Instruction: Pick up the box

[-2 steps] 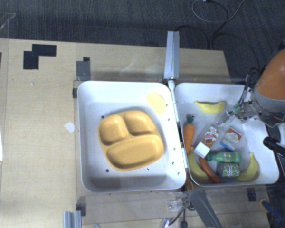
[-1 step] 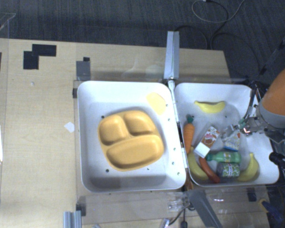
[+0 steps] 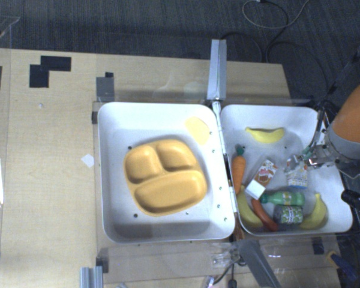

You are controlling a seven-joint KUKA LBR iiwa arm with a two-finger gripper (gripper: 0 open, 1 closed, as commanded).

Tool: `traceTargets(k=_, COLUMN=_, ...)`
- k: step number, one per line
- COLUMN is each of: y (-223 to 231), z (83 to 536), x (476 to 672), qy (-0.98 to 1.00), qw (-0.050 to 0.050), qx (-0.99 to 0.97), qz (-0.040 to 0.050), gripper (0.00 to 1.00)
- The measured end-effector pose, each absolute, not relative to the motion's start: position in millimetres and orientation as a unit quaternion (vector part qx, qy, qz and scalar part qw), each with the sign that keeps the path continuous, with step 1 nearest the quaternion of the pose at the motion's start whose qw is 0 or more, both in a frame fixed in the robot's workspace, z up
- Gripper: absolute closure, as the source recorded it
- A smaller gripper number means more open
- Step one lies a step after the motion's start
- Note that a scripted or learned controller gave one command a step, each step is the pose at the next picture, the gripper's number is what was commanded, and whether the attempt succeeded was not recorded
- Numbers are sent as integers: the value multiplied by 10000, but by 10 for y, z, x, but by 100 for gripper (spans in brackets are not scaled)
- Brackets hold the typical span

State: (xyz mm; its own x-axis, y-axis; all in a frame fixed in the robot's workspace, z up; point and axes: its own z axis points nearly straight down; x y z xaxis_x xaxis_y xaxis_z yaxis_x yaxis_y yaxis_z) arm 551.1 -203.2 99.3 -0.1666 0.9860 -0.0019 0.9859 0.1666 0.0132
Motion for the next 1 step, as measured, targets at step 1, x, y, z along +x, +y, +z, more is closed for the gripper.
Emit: traceTargets(k=1, y=-1230, z=2082, x=5587, qy=7811, qw=17, qx=6244, qz=13, gripper=100)
